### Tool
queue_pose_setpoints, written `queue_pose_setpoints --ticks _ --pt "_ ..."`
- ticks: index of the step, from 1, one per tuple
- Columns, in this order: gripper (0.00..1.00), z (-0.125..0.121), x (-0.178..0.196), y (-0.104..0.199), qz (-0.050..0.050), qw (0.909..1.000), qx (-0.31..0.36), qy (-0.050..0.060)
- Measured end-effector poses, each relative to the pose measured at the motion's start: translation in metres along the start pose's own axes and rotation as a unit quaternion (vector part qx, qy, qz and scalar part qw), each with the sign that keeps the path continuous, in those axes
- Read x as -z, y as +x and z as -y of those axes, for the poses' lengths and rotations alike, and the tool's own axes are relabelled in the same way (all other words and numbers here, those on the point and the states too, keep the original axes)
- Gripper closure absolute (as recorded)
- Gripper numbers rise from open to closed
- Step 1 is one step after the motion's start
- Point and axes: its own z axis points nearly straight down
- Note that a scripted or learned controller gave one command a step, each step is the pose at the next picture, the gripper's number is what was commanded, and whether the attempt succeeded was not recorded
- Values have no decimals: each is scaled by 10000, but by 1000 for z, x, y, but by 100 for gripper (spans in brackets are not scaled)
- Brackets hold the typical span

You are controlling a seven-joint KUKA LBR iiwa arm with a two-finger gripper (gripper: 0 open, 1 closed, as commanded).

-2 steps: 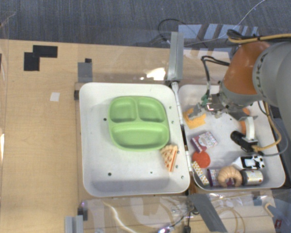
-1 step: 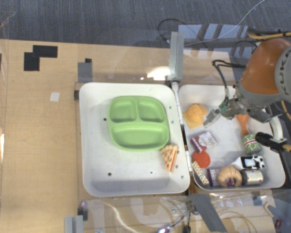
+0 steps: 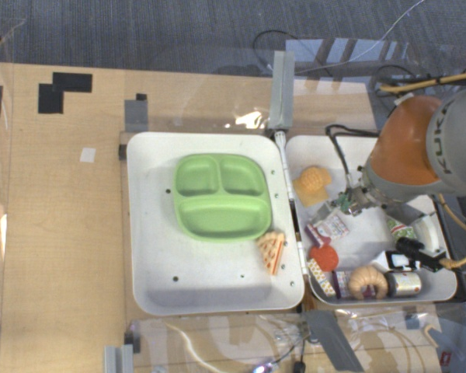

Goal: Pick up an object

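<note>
Toys and bits of pretend food are lying in the right bin [image 3: 443,290], all piled close, because that is where the arm is going to pick from. The gripper [image 3: 351,202] is hanging low over the middle of this bin, coming in from the right. I cannot tell whether the claw is released or clenched, and nothing is showing in its grip.

Just under it a small packet [image 3: 330,228] is lying flat. I am guessing that is the thing it is going for, since it is the nearest. A yellow ball [image 3: 313,181] is sitting close by, near the top left corner. A red round thing [image 3: 324,256] is resting below the packet. A bumpy tan roll [image 3: 367,282] and a silver can [image 3: 404,284] are lying side by side at the bottom edge.

In the left bin [image 3: 151,286] a green plate [image 3: 217,196] is sitting in the middle, with an orange wedge [image 3: 272,251] touching its corner.

The big grey and orange arm [image 3: 408,146] is covering the top right part of the right bin, so anything under it is hiding. The claw tip is small and blurry.
</note>
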Motion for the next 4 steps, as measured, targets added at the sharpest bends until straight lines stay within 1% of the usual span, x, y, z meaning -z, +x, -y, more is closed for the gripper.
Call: queue_pose_setpoints --ticks 1,2,3,4 --pt "0 25 0 14 5 9925 -1225 -17" --pt "100 21 12 15 0 9926 -1211 -47" --pt "0 21 12 15 2 9926 -1211 -47" --pt "0 -4 -8 6 -38 9867 -1621 108"
